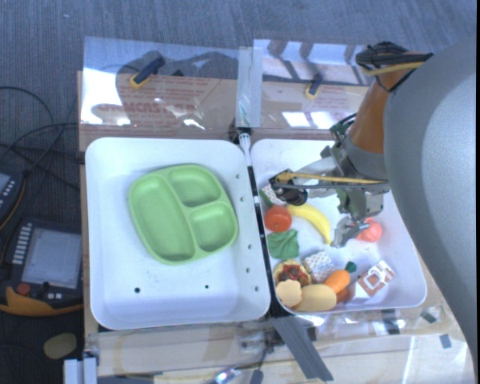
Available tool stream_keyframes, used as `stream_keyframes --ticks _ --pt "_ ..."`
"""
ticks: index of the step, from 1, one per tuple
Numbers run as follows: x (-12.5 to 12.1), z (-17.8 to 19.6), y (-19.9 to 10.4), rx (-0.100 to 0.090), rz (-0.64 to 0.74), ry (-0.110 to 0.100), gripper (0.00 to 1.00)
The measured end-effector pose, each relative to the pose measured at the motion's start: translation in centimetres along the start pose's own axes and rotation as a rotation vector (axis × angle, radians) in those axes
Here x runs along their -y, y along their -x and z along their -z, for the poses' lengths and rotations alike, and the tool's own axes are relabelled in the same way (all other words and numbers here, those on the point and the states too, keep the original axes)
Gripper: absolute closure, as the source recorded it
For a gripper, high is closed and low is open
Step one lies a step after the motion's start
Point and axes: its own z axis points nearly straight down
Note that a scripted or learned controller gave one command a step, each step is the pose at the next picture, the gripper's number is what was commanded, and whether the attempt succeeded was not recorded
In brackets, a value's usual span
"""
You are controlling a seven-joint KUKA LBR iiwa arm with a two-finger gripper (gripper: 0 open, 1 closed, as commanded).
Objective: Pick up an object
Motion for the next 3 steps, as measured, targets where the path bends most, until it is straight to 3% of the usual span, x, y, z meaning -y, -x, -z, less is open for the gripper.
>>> stream_keyframes --ticks 1,2,3 --pt "-4.8 -1.4 -4.2 0.0 0.0 0.001 0.0" --pt "-3.2 -1.9 -2.1 -0.001 0.228 -0.001 0.0" --pt "-6.6 -3.9 -8.4 0.0 0.223 -0.001 0.0"
